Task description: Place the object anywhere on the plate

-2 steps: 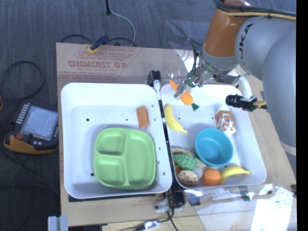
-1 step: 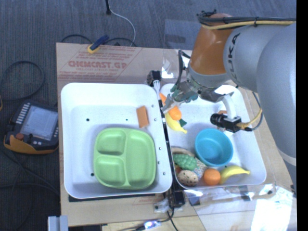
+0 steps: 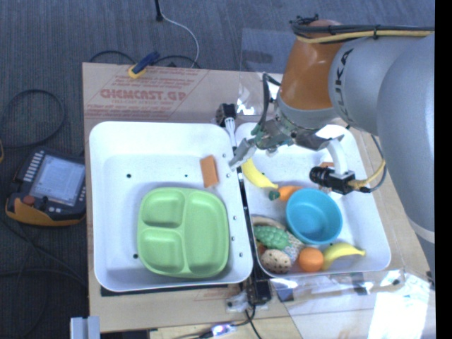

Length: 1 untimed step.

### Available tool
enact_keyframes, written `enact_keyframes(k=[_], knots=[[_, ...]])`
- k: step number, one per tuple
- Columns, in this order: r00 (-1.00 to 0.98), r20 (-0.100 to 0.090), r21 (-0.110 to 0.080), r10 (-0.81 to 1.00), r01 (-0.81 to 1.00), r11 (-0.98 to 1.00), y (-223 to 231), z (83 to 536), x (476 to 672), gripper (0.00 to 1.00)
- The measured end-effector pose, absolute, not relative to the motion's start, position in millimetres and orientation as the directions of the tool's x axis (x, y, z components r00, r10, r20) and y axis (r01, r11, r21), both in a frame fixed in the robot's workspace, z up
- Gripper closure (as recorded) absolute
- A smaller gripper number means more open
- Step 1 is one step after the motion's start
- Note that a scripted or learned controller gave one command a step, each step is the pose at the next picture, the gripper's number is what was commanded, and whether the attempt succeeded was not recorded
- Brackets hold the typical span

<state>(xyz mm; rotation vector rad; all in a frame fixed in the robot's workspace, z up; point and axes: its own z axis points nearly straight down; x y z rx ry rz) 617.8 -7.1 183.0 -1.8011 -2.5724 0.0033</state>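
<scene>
I see open white floor across the back and left of the left bin (image 3: pixel 113 136), broken only by a small orange block (image 3: pixel 208 171) near the divider. The green plate (image 3: pixel 185 232) fills that bin's front. The right bin (image 3: pixel 374 224) is crowded: a banana (image 3: pixel 258 177), a blue bowl (image 3: pixel 313 216), an orange (image 3: pixel 310 259), a second banana (image 3: pixel 342 252) and other toy food packed touching along its front. The arm (image 3: pixel 367 83) overhangs the right bin's back, with the tool (image 3: pixel 258 141) low by the divider.

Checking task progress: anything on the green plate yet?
No. The green plate has bare compartments; the orange block lies beside it on the bin floor.
</scene>
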Motion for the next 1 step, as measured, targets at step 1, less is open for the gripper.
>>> enact_keyframes(k=[1], knots=[[-0.342, 0.0, -0.002, 0.94, 0.94, 0.342, -7.1, 183.1, 617.8, 0.0]])
